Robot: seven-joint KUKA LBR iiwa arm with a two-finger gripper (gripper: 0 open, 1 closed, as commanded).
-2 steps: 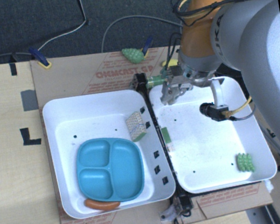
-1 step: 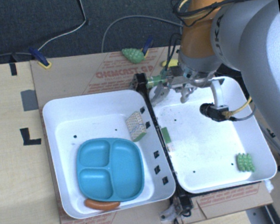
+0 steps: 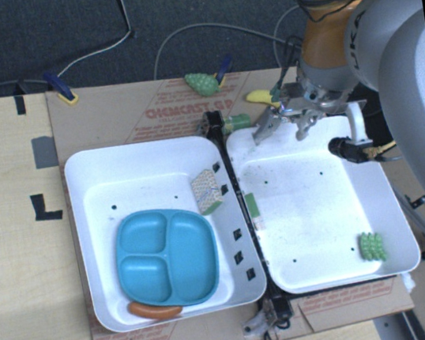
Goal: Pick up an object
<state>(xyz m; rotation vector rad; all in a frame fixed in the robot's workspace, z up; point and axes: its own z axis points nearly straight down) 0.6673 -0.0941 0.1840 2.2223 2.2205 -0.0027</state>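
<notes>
Camera view has the jaws (image 3: 281, 124) spread apart with nothing between them, poised over the right bin (image 3: 378, 203) at its 11 o'clock corner. At that bin's 5 o'clock lies a green bumpy toy (image 3: 372, 246). The left bin (image 3: 87, 185) carries a blue divided plate (image 3: 167, 256), an orange sausage (image 3: 155, 309) at 6 o'clock, and a small patterned block (image 3: 207, 189) at 2 o'clock.

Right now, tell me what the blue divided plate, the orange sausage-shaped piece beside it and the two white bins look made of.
The blue divided plate: likely moulded plastic, matte, with even colour and rounded compartment ridges. The orange sausage-shaped piece: probably plastic or rubber toy food, smooth with a slight sheen; too small to be sure. The two white bins: seemingly thin formed plastic, with soft rounded corners and faintly glossy walls.
</notes>
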